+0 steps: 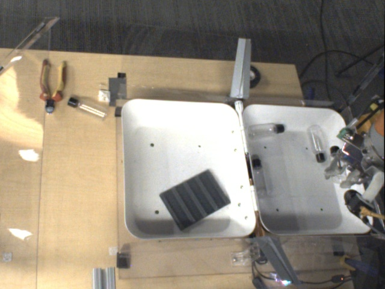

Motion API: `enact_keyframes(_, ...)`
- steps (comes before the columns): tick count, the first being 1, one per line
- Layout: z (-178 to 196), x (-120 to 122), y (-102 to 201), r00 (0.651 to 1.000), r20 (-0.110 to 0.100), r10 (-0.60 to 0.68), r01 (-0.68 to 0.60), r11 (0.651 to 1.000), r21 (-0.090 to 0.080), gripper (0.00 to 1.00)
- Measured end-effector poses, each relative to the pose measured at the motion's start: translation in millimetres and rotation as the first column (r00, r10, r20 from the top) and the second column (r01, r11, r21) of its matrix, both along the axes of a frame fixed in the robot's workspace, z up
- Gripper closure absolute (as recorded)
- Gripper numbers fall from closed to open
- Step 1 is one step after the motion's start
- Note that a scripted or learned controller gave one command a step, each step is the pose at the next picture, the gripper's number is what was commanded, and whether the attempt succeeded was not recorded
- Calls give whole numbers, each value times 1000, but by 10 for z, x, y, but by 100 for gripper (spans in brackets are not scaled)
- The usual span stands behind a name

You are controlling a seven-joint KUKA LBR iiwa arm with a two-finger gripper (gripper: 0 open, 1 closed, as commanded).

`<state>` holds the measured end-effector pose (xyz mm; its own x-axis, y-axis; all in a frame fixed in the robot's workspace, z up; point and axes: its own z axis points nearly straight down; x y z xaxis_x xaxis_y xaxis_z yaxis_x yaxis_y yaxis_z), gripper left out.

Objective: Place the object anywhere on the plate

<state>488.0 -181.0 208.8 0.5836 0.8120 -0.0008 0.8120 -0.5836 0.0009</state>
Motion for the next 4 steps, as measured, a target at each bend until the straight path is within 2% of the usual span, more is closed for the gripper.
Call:
enact_keyframes(1,649,1084,725,996,3,88,-88,996,1,100)
enact_keyframes(2,339,1536,1739,985,0,-174,174,985,1,100)
enact_keyframes(3,-259,1696,2316,977,-3,-211,211,978,0,100)
enact_keyframes(4,-240,1187,2894,949,-1,-315,315,949,3,100)
